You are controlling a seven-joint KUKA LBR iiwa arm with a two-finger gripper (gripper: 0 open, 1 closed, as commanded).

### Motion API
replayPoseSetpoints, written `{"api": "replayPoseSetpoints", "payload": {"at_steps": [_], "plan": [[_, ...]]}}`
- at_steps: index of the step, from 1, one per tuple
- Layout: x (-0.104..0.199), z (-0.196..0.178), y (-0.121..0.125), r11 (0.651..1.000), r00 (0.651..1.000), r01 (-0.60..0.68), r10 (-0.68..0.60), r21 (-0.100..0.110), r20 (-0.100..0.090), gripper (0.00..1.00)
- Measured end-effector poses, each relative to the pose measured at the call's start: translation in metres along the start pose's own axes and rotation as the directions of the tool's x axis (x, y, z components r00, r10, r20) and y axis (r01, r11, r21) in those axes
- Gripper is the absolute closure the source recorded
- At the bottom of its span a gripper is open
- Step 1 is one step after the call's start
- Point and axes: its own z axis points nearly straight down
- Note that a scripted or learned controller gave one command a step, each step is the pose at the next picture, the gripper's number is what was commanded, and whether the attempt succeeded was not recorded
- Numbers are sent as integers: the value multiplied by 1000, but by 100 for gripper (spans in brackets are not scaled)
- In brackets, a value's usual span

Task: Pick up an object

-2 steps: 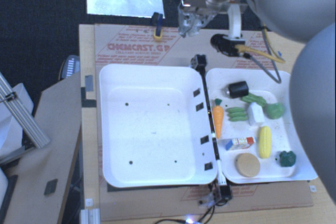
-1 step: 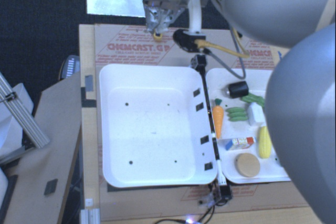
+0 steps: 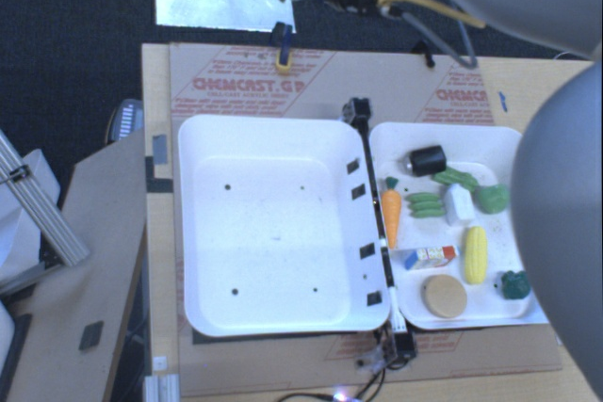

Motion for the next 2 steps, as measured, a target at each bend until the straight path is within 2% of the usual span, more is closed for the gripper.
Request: {"api": "replayPoseSetpoints", "payload": {"at_steps": [1, 2], "plan": [[3, 111, -2, 1000, 1000, -7, 7, 22, 7, 100], [4, -44, 0, 1000, 1000, -1, 1, -5, -1, 100]]}}
